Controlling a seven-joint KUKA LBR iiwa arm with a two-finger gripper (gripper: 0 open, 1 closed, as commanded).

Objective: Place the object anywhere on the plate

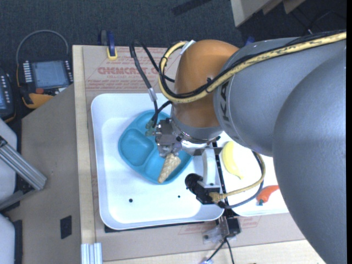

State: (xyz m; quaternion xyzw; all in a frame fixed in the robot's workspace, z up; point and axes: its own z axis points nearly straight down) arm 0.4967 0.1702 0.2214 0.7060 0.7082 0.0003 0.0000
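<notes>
Gripper (168, 147) sits low over the left bin (110, 202), directly above the blue plate (135, 147). Its dark metal body hangs beneath the orange band (198, 76) of the arm, and the tip is at the plate's right-hand portion. Whether it is spread or closed cannot be told from this angle; the wrist hides most of it.

Task object: a tan, ridged, cone-shaped item (169, 166), pointed end toward the near rim of the plate. It lies on the plate's right section, touching or just under the gripper tip. Contact between them cannot be confirmed, nor whether the item is gripped.

Plate: blue, divided into compartments, resting tilted-looking in the upper middle of the left bin. The larger left compartment faces the bin's left wall.

Right bin (247, 208): mostly covered by the grey arm (297, 120). A yellow banana-like object (231, 161) lies near the divide between bins. A small orange piece (268, 192) shows further right, beside the arm's edge.

Cables: yellow and black lines (165, 87) loop around the orange band and run down past the wrist toward the near bench edge.

Bench surround: a handheld controller with a screen (48, 75) lies off to the left on the dark floor.
</notes>
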